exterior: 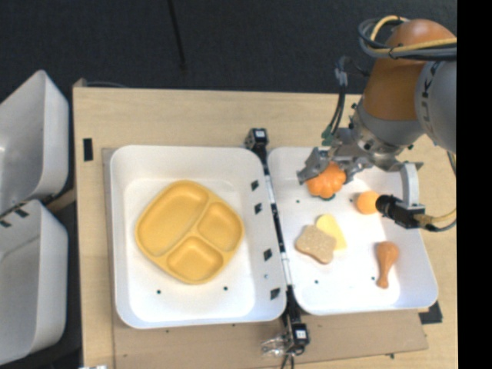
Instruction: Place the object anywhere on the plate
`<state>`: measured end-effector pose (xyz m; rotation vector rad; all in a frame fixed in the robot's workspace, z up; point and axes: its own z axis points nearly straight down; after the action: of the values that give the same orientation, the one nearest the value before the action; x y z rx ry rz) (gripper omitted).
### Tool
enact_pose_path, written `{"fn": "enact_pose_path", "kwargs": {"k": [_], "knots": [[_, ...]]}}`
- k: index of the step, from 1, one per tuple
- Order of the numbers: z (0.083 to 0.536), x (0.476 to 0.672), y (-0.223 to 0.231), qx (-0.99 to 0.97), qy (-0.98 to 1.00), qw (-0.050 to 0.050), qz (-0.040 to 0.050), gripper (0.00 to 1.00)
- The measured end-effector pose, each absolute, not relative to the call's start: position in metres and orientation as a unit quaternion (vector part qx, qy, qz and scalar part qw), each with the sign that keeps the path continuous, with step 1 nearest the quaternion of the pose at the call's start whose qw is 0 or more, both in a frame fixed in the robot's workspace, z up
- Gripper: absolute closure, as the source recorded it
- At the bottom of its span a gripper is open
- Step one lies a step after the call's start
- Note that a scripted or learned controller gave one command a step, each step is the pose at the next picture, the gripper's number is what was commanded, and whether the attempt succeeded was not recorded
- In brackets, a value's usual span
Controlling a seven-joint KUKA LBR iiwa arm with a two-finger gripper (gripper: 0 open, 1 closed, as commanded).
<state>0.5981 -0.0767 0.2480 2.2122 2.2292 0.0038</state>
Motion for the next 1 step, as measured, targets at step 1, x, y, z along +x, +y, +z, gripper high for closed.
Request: {"fn": "enact_pose_path", "kwargs": {"k": [1], "knots": [[0.2413, 0.6011, -0.0271, 0.705, 0.709, 0.0, -0.0002, 1.0]]}}
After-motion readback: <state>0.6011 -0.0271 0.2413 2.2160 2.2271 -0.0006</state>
